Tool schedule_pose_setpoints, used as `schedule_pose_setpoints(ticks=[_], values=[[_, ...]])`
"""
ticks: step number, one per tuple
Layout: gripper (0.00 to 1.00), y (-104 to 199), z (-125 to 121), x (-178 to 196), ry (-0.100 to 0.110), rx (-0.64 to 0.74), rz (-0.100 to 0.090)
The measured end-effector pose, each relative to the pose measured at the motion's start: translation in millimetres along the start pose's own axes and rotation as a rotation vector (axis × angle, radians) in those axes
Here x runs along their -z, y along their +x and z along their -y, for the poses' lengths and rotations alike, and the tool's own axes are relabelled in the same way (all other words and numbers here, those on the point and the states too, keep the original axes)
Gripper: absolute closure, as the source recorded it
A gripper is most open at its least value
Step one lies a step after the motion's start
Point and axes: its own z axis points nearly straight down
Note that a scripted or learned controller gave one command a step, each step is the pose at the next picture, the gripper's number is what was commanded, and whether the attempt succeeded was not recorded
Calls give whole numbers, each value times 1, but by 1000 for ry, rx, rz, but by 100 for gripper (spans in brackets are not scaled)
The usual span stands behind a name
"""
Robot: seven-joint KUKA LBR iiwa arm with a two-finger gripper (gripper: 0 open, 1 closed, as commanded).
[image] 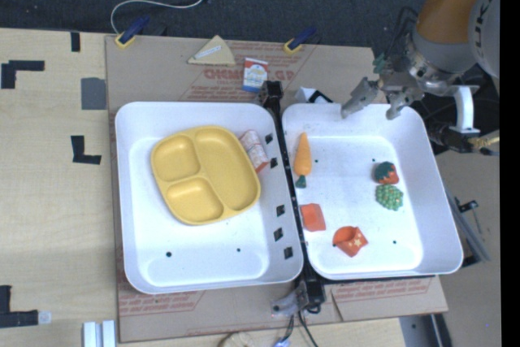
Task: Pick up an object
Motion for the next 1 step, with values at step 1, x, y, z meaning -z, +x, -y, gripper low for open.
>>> schedule_pose_setpoints(ticks=[1], values=[[0,-76,-4,-162,-4,-1,4]])
